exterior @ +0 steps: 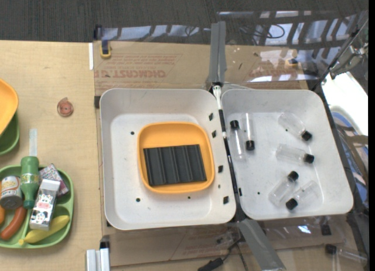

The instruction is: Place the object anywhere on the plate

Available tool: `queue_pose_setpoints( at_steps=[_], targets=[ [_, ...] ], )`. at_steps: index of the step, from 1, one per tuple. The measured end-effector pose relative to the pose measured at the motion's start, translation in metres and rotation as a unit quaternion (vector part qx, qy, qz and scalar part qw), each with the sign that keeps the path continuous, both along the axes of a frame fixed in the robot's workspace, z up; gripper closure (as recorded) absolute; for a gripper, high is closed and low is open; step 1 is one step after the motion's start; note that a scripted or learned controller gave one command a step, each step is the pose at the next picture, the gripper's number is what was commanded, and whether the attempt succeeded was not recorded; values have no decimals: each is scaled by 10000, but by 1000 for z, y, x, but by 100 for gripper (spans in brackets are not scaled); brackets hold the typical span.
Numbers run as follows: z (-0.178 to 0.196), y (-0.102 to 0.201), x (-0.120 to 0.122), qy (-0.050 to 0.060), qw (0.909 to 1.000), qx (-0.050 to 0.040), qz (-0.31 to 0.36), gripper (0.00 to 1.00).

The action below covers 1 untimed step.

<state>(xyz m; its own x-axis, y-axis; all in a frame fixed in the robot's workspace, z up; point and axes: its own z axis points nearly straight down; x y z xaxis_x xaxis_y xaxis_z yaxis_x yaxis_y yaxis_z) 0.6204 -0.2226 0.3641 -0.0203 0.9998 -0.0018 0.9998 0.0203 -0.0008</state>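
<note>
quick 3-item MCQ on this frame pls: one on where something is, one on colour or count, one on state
1. Where is the plate?
A. In the left bin
B. In the right bin
C. On the wooden bench outside the bins

2. What colour is the plate?
A. Blue
B. Orange-yellow
C. Red

3. What lies on the plate?
A. One clear vial
B. Toy food
C. A dark ribbed rectangular block

Answers:
1. A: the plate sits in the middle of the left bin.
2. B: its rim is orange-yellow, against the white bin floor.
3. C: the dark ribbed block lies flat on the plate, while the clear vials with black caps lie scattered in the right bin, and the toy food sits on a green tray at far left.
</note>
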Motion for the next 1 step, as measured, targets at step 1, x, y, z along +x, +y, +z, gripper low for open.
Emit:
queue_pose_setpoints(
  at_steps=[1],
  targets=[
    [77, 1, 39, -2, 9966, -1, 829, 0]
  ],
)
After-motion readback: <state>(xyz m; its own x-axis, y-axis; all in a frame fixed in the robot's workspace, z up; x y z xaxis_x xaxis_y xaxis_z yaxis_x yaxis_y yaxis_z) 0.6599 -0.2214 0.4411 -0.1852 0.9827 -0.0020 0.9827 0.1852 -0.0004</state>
